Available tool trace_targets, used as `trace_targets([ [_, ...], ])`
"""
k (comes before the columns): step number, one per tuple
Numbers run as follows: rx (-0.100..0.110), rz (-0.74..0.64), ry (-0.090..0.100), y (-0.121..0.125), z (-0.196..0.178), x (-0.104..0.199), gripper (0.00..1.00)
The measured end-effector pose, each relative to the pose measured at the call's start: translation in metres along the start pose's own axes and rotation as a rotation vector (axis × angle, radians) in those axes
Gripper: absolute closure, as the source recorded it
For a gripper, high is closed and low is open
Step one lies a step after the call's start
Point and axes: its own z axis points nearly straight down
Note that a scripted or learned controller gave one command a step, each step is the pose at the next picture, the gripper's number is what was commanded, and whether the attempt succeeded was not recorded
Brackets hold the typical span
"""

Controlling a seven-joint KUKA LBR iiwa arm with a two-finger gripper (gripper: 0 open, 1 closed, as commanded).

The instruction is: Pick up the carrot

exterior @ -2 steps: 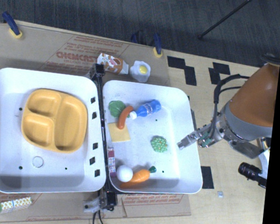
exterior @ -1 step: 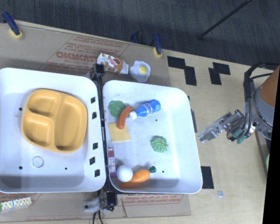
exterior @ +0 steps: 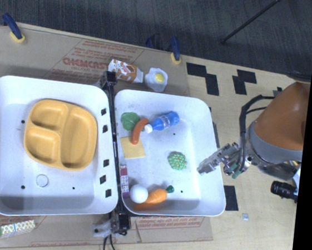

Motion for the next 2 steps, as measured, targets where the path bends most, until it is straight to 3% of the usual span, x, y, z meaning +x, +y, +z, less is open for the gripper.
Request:
trace_targets([
  [1,-0.001,-0.394,-0.005,0.000,-0.087,-0.001,1.00],
  [2,0.000,-0.724,-0.006,0.000,-0.146,-0.001,1.00],
])
